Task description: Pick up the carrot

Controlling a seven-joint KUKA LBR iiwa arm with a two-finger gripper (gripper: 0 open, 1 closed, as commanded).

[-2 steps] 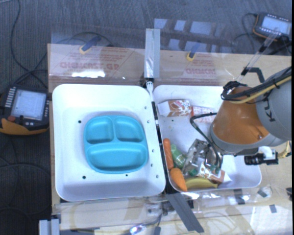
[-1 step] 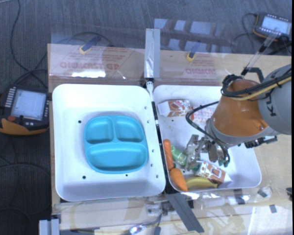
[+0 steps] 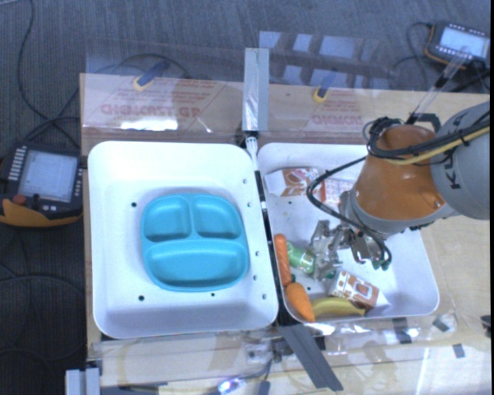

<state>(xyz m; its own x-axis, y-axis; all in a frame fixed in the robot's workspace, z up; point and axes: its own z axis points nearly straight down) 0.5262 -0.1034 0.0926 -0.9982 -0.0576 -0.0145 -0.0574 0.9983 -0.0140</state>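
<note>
Hovering my gripper [image 3: 339, 249], grip state indiscernible, beside the carrot [image 3: 281, 252], I judged the adjacent green can [image 3: 300, 260] might be grabbed instead.

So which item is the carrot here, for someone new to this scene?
Look in the right-hand bin, along its left wall. The carrot is the slim orange stick lying there, beside a green item; a second, fatter orange piece sits below, next to the banana.
</note>
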